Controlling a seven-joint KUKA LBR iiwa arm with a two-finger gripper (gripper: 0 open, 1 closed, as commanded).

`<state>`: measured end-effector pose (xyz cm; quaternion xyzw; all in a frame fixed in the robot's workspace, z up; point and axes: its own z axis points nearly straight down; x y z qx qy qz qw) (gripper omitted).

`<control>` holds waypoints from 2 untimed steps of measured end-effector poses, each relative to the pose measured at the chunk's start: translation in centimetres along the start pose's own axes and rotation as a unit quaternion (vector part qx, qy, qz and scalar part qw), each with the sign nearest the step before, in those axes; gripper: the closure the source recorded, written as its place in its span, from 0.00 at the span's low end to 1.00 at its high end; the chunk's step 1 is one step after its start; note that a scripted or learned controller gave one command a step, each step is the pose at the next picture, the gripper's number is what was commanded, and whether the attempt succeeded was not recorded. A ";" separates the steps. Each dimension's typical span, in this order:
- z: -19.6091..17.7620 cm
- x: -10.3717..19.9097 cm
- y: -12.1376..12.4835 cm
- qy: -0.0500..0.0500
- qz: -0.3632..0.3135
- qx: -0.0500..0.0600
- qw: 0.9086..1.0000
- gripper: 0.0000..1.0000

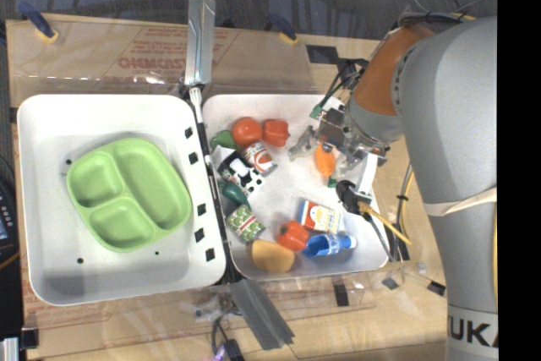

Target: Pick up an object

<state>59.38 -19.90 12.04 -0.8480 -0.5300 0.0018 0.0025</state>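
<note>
The grey arm [439, 123] came in from the right, orange band [385, 76] above the wrist, reaching over the right bin [287, 110]. The gripper [328, 155] sat low over the bin's right part, and an orange carrot-like piece [325, 160] showed between its fingers, so it was clamped on that piece. The orange piece's long axis ran roughly up-down in the view, slightly tilted, narrower end pointing toward the bin's near side; exact tip was hard to make out under the gripper hardware.

Other stuff in the right bin: a red tomato [247, 131] and a red pepper-like item [275, 132] side by side near the far wall, a green piece [222, 139] just left of the tomato, a red-and-white can [258, 156] below them, a black-and-white item [237, 173] near the divider. Along the near side lay a green patterned box [243, 221], a yellow-tan lump [272, 255], a small orange-red item [294, 236], a white-and-orange carton [321, 217] and a blue bottle [328, 245] lying on its side, long axis left-right.

The left bin [51, 266] held a green divided plate [128, 193] with three compartments, sitting about centre
</note>
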 end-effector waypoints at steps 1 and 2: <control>2.9 -3.4 -8.7 0.001 0.028 -0.001 1.000 0.00; -0.7 -0.5 -12.9 0.001 0.203 0.000 0.979 0.00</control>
